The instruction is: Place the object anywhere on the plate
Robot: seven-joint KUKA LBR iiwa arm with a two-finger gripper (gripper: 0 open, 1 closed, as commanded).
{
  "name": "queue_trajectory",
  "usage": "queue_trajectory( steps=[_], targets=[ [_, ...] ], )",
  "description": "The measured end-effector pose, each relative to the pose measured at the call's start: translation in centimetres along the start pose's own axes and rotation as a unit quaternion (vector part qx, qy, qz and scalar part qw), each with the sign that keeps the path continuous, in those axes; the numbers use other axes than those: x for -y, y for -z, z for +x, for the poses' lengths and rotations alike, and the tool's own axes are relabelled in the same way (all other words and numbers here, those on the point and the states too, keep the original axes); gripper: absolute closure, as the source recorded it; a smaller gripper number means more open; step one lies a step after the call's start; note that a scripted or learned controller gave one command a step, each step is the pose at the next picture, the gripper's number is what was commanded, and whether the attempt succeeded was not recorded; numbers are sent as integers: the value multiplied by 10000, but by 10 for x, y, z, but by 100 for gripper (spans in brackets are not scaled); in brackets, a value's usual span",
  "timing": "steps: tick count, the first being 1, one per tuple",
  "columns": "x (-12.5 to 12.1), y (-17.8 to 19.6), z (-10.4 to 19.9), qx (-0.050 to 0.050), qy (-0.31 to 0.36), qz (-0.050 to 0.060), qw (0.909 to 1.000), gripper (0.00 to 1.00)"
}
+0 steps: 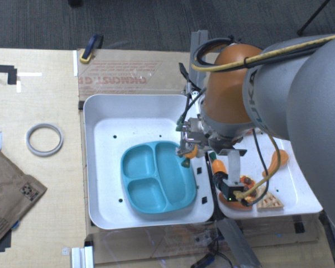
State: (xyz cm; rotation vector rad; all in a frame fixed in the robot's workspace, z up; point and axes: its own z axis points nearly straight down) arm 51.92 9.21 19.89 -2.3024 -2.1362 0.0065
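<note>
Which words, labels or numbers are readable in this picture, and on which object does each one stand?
"BOX": on the brown cardboard at the left edge, beside a small square code too fine to read.
Red lettering on the cardboard sheet behind the left bin: it stands upside down and is too blurred to read.
No other text can be made out.

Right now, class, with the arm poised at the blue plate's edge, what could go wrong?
1. The gripper hangs over the blue plate at its right rim, so a release might miss it.
2. The arm crosses the wall between the bins and could knock it.
</note>
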Motion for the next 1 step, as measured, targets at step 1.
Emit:
queue_trajectory(
  steps=[1],
  targets=[
    [0,0,0,0,-1,-1,10000,0]
  ],
)
